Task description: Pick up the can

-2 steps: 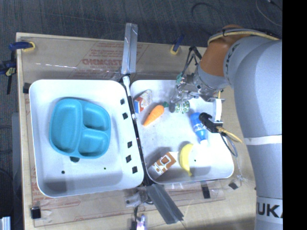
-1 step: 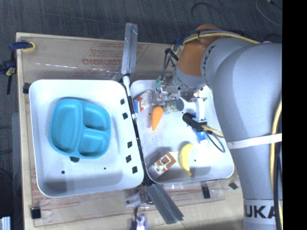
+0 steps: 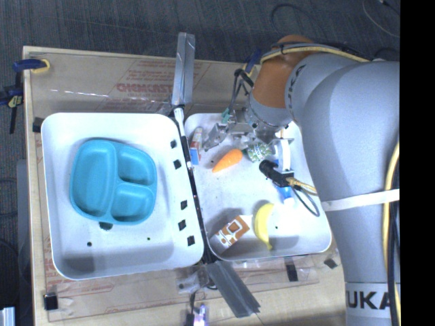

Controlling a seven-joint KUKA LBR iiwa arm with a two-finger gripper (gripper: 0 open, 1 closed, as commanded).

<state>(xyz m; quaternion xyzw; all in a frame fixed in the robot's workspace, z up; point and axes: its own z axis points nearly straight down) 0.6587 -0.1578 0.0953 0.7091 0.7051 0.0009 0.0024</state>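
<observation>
Can (image 3: 256,153), greenish and part hidden, lies at the right bin's (image 3: 309,240) far side, just beside the carrot (image 3: 227,160). Nearest the viewer sit the banana (image 3: 262,224) and small box (image 3: 232,231). The hand (image 3: 234,131) hovers close; whether open or closed cannot be told. A descent slightly off could likely catch the carrot instead.
</observation>
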